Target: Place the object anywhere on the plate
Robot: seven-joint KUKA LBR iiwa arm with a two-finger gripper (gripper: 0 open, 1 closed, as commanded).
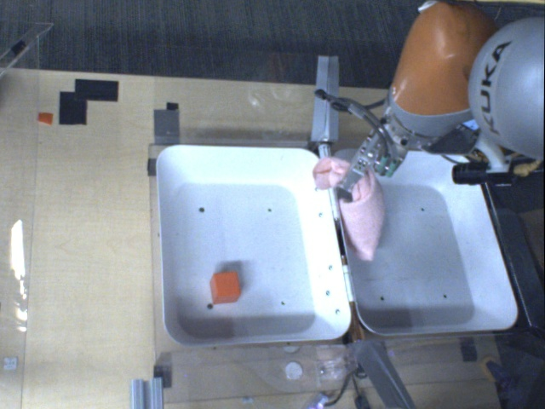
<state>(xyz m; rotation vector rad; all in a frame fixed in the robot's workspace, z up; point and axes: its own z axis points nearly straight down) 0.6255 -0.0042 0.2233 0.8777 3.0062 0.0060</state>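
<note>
Gripping a pink cloth, your gripper is hovering over the seam between the 2 bins; the cloth is dangling below it. An orange cube is sitting far lower-left.

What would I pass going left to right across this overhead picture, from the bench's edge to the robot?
Small orange tag → black L-shaped mark → orange block in the left bin → pink cloth hanging from the claw → right bin → arm.
</note>
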